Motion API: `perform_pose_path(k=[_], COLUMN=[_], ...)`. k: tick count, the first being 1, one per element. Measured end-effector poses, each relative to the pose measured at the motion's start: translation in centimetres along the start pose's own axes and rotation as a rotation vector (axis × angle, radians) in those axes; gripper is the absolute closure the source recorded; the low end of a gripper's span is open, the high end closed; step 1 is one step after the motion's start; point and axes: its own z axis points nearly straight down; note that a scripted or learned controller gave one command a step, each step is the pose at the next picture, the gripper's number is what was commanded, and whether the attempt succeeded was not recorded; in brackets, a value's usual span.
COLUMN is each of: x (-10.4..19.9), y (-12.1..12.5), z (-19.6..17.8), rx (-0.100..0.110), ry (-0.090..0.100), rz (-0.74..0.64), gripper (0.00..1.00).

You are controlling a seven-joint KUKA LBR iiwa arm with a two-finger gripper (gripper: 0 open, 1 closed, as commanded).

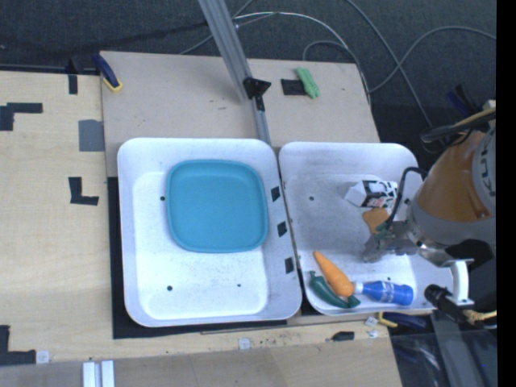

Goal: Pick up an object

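Observation:
In the right bin (322,176) lie an orange carrot with a green top (333,276), a blue and white tube (387,292) near the front wall, and a white and black crumpled packet (371,192) with a small orange piece (375,216) below it. My gripper (377,247) is down inside the right bin, just below the orange piece and right of the carrot. Its fingers look close together, and nothing shows between them. The arm's orange band (455,188) hangs over the bin's right edge.
The left bin (145,280) holds a turquoise square plate (216,205). A grey metal pole (234,55) slants down to the gap between the bins. Cables loop across the dark floor at the back right. A green clip (307,82) lies on the bench.

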Motion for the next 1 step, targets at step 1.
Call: perform_pose_path(k=[1], x=[0.01], y=[0.26], z=[-4.16], rx=[0.001], ry=[0.001], rz=[-0.001], gripper=[1.00])
